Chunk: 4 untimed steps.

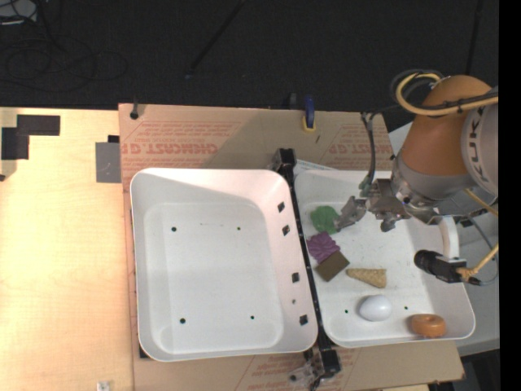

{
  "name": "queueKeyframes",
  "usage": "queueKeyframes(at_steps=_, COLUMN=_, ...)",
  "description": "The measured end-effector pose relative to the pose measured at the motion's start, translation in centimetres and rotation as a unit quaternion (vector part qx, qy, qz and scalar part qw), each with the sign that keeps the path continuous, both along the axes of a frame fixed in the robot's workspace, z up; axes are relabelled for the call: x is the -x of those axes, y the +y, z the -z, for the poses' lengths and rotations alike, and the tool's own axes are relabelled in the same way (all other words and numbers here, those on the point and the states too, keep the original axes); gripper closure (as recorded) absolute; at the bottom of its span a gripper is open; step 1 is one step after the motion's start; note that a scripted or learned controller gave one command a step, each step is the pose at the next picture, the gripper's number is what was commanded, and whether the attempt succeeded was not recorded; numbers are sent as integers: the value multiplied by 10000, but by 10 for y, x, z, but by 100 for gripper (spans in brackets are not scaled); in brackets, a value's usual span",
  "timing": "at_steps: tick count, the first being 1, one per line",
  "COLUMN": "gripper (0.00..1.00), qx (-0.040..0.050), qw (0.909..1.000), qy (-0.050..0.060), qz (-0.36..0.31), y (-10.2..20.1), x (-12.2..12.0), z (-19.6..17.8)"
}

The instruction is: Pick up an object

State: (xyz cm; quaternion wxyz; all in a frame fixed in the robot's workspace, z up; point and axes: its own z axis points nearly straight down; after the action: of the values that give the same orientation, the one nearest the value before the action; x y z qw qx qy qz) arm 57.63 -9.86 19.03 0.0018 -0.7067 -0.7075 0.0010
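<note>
From my station I saw the gripper hovering over the right bin, fingers spread with nothing between them, just right of the green object. That piece sat near the divider between the bins, with the purple object and brown block close below it. The tan cone lay flat, long axis running left to right, tip toward the left. The white egg and orange ring rested near the front edge. The left bin offered open room.
</note>
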Motion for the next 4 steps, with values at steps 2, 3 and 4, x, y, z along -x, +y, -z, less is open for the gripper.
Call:
queueKeyframes(at_steps=2, gripper=0, qx=1, qw=10000, qy=19, qz=20, y=82, x=41, z=3)
queueKeyframes(at_steps=3, gripper=100, qx=2, qw=10000, qy=13, qz=30, y=80, x=39, z=-6)
queueKeyframes(at_steps=4, gripper=100, qx=3, qw=10000, qy=-66, qz=-5, y=88, x=44, z=-134)
